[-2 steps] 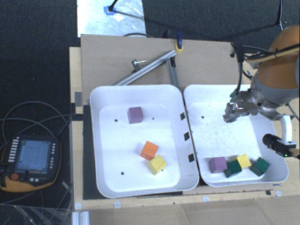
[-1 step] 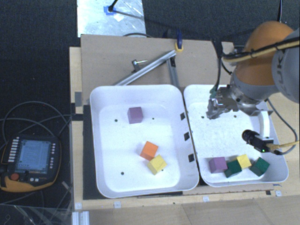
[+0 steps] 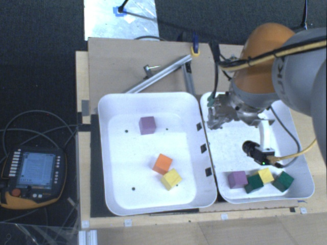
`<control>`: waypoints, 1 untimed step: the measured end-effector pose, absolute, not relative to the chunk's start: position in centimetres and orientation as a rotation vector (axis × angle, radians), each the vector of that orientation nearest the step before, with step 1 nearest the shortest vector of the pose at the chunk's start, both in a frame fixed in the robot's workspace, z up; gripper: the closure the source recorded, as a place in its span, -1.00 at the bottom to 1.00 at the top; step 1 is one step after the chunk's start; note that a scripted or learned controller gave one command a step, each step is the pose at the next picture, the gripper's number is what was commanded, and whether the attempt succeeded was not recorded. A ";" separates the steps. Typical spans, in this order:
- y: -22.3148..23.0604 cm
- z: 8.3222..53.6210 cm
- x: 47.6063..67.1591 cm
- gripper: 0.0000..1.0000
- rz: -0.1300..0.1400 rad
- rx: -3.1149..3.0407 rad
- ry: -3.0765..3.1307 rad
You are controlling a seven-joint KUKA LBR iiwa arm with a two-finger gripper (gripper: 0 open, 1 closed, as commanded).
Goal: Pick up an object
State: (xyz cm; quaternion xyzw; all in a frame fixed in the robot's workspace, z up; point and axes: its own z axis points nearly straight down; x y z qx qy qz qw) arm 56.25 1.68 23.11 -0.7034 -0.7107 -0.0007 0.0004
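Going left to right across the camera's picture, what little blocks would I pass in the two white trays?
Purple block → orange block → yellow block in the left tray; then in the right tray: purple block → dark green block → yellow block → green block.

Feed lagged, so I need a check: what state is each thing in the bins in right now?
purple cube: resting alone, left bin
orange cube: touching yellow cube
purple block: right bin, beside dark green block
pincer: above right bin, carrying nothing visible
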 end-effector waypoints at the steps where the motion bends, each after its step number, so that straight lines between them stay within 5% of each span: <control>1: 7.1 22.1 56.9 1.00 -0.003 -2.209 -2.232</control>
